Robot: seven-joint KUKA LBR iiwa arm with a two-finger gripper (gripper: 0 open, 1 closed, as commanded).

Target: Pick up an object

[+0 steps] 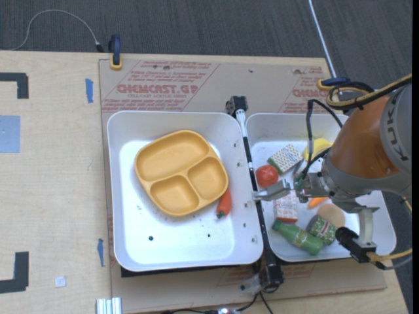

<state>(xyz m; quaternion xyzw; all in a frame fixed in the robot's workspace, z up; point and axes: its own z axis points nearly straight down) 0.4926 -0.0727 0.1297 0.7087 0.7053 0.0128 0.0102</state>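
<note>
The gripper (280,191) is down low in the right bin (386,241), near its left wall, metal fingers (272,193) pointing left. How wide they're spread, I can't tell from here, and I see nothing between them. Just above the fingertips sits a tomato (266,174). Right beneath them lies a red-and-white packet (285,209). Further down, a green bottle (298,235) lies on its side, with a green pouch (321,229) beside it. Up top there's a patterned carton (284,157), and something yellow (315,147) is peeking out past the arm (366,142). Over in the left bin (131,241), a yellow divided plate (181,172) sits tilted, with a small carrot (224,204) against its lower right edge.
</note>
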